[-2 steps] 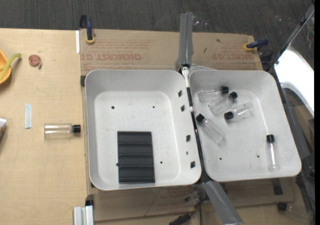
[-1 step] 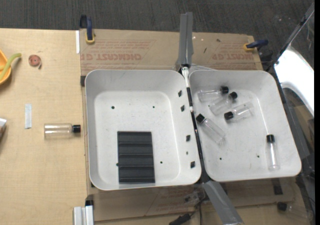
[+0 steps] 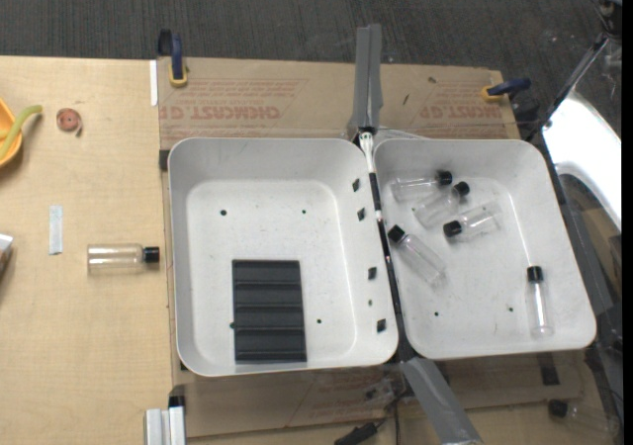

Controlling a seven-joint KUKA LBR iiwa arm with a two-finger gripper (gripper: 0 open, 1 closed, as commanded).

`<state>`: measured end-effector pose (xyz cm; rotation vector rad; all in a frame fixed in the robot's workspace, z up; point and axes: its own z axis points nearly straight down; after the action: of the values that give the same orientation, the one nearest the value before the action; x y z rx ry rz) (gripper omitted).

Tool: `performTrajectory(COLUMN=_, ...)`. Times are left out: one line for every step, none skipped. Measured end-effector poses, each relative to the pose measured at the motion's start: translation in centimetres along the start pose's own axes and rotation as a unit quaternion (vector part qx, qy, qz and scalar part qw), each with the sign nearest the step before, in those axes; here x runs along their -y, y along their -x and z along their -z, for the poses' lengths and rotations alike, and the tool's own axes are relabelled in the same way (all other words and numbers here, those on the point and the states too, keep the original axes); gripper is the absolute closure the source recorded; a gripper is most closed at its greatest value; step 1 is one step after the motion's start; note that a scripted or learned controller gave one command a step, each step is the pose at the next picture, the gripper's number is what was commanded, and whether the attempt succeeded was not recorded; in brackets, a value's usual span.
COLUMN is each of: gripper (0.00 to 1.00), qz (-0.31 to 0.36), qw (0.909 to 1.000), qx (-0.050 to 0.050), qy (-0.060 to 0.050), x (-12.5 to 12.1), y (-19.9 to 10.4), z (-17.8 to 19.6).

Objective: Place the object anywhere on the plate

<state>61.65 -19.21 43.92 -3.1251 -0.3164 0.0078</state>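
A black ribbed plate (image 3: pixel 268 311) lies flat in the left bin (image 3: pixel 198 176), close to its front wall. Several clear vials with black caps lie on their sides in the right bin (image 3: pixel 554 196). Three of them cluster near the bin's back left (image 3: pixel 442 206). Another lies by the left wall (image 3: pixel 415 251). One more lies alone at the front right (image 3: pixel 537 300). A pale part of the arm (image 3: pixel 584 136) shows at the right edge, beyond the right bin and above the bench.
Another clear vial (image 3: pixel 123 255) lies on the wooden bench left of the bins. A yellow object (image 3: pixel 10 132) and a small pink disc (image 3: pixel 67 119) sit at the far left. Clamps (image 3: pixel 170 52) (image 3: pixel 504 89) hold the cardboard behind the bins.
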Motion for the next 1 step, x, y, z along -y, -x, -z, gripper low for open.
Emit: performTrajectory(gripper=0.0, qz=-0.001, qw=1.0, qx=0.0, qy=0.0, x=-2.12, y=4.93, z=0.08)
